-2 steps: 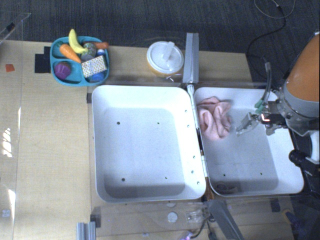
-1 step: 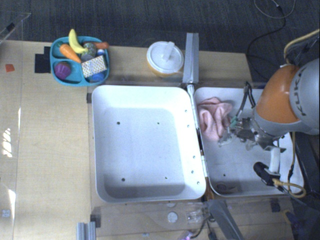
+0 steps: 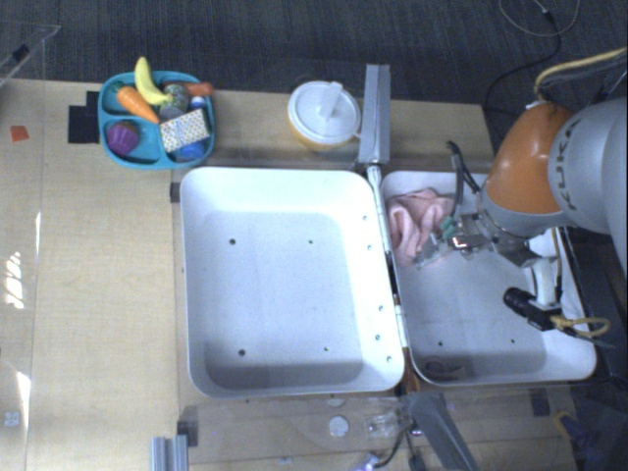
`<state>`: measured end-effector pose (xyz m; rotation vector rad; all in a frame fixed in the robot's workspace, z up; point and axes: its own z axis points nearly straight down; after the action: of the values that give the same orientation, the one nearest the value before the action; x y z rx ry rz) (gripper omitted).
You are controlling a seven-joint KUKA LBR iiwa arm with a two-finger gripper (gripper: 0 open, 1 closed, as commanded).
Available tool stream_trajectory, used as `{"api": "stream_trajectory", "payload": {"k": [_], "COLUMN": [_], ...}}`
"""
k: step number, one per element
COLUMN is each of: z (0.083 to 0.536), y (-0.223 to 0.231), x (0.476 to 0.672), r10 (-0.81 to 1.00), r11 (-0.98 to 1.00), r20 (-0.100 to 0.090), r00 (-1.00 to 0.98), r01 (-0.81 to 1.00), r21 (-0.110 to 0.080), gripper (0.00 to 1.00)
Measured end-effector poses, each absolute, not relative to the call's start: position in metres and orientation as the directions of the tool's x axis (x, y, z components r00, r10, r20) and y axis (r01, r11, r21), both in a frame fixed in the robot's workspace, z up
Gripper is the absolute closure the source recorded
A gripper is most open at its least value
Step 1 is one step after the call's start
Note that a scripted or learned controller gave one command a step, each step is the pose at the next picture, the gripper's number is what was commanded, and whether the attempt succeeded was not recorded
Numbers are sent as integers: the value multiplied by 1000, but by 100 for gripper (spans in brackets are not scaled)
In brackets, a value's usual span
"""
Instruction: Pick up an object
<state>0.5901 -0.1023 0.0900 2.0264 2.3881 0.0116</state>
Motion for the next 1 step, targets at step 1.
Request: {"api": "stream_trajectory", "payload": {"k": [1], "z": [88], "y": [-90], "x": [669], "r10": [982], "r11": [187], "r20": [0], "r00": [-187], "r01": [982], "r21": [-2], "gripper": [0]}}
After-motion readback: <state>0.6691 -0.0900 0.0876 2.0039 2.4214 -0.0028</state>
